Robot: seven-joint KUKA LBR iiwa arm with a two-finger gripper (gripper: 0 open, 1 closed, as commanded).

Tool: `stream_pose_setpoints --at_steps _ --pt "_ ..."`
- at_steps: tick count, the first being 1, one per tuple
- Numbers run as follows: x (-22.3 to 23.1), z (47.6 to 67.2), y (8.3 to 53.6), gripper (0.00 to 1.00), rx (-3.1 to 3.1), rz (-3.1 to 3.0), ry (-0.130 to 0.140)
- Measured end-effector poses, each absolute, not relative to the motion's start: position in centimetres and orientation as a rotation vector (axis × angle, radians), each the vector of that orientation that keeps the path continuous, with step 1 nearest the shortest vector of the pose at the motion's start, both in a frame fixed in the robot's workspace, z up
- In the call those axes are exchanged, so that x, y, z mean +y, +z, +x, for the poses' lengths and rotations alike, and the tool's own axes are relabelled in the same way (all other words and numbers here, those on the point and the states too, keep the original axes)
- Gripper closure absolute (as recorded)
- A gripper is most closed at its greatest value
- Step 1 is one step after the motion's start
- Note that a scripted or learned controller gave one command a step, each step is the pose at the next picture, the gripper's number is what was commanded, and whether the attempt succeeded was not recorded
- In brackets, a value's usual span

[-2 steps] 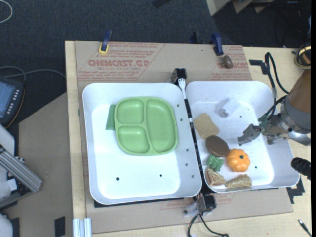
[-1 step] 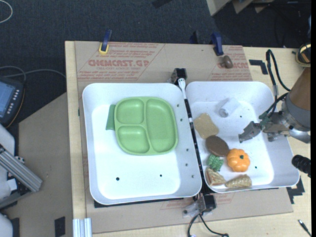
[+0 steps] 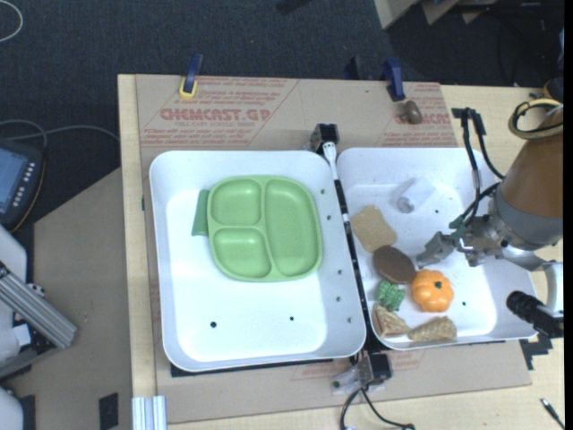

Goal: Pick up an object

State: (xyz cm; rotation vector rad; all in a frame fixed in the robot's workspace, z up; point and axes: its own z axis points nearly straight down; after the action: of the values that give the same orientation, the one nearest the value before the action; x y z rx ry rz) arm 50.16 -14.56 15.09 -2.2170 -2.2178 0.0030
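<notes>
The gripper sits low in the right bin, at the right middle of the frame, its grey fingertips pointing left toward a dark brown oval piece; the tips are small and blurred, so I cannot tell whether they are spread or closed, and nothing is visibly between them. Just below the tips lies an orange pumpkin-shaped toy, with a green piece to its left and two tan bread-like wedges along the bin's lower edge. A tan flat slice rests above the brown oval, and a pale translucent object sits further up. The left bin holds a green divided tray.
</notes>
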Motion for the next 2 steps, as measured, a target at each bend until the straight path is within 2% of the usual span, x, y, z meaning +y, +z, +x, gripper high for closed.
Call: stream_pose_setpoints --at_steps 1,2 --pt "-15.1 49.2 9.9 0.00 -2.215 -2.218 0.005" --pt "-15.0 49.1 8.4 0.00 -2.218 -2.218 0.003"
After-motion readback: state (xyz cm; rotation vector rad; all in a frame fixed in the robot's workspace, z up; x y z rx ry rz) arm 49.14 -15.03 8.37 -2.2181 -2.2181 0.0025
